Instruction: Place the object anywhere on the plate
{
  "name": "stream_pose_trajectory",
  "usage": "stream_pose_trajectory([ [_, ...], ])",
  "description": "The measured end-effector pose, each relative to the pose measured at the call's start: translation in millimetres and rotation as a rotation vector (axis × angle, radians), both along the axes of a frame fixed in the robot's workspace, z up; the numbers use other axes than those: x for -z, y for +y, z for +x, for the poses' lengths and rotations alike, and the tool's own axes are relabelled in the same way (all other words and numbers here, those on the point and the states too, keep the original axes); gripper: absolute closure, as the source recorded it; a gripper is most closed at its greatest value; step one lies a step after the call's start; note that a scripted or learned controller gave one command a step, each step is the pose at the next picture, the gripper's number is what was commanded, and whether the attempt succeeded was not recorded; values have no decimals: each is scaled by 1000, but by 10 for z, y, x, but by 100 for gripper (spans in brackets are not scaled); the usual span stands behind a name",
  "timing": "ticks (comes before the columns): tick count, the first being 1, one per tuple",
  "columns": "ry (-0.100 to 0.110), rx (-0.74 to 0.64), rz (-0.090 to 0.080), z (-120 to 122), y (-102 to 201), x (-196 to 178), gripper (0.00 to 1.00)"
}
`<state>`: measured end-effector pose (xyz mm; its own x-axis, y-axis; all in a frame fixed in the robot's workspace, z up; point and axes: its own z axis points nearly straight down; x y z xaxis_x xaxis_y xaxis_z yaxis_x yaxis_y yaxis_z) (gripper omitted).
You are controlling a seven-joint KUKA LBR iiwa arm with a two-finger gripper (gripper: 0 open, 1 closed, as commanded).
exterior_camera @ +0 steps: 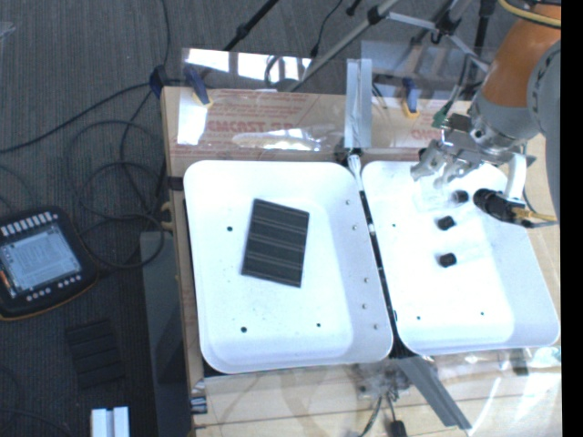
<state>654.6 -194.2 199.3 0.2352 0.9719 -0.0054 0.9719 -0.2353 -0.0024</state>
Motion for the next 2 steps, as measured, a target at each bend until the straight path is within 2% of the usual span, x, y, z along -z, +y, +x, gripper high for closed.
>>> stream_pose_trajectory([
  [1, 0, -110, 4, 78, 627, 41, 100],
  [2, -1, 128, 3, 136, 1312, -544, 100],
])
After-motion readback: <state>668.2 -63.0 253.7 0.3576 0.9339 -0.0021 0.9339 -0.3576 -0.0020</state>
